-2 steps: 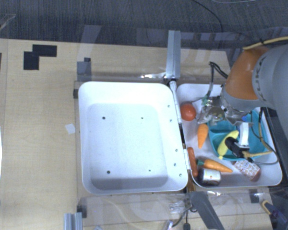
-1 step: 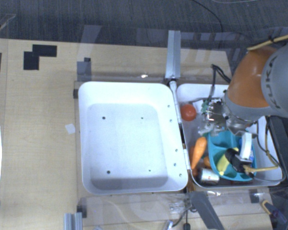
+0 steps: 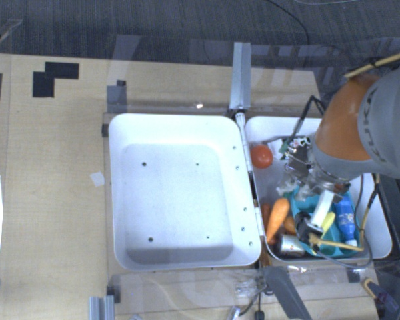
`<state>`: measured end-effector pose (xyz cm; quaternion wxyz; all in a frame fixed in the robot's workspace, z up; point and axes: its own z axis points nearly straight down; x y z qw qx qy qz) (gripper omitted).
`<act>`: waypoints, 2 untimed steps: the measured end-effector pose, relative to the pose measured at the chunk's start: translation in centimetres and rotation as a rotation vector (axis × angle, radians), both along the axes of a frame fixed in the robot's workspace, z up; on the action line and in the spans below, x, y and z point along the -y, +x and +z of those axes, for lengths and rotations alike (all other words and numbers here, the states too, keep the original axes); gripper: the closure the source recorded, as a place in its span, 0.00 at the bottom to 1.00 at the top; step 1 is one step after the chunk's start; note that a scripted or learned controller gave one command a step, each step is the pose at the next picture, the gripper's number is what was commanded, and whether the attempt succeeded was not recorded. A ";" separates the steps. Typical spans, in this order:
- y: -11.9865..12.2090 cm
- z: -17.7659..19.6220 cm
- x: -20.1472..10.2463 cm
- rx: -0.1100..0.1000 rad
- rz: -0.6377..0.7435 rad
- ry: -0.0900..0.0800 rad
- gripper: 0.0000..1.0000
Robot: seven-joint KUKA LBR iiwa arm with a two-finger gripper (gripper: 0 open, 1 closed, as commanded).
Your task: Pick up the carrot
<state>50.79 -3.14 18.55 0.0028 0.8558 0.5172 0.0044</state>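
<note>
The orange carrot [image 3: 277, 217] lies at a slant against the left wall of the right bin [image 3: 381, 242], near its front corner. My gripper [image 3: 300, 177] hangs over the middle of that bin, just up and to the right of the carrot and apart from it. The grey arm with its orange band [image 3: 343, 129] covers the bin's right rear part. Nothing shows between the gripper and the carrot except a teal object [image 3: 299, 202].
A red tomato-like ball [image 3: 261, 155] sits at the right bin's back left. A blue bottle [image 3: 345, 219], a metal can [image 3: 290, 246] and yellow pieces [image 3: 330, 224] crowd the front. The left bin [image 3: 177, 129] adjoins across a narrow rim.
</note>
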 end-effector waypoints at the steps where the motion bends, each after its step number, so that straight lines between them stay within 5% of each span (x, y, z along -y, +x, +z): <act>1: -0.2 -0.1 0.1 -0.007 -0.003 0.001 0.00; 2: -1.3 -0.1 -3.7 -0.007 -0.311 0.003 0.00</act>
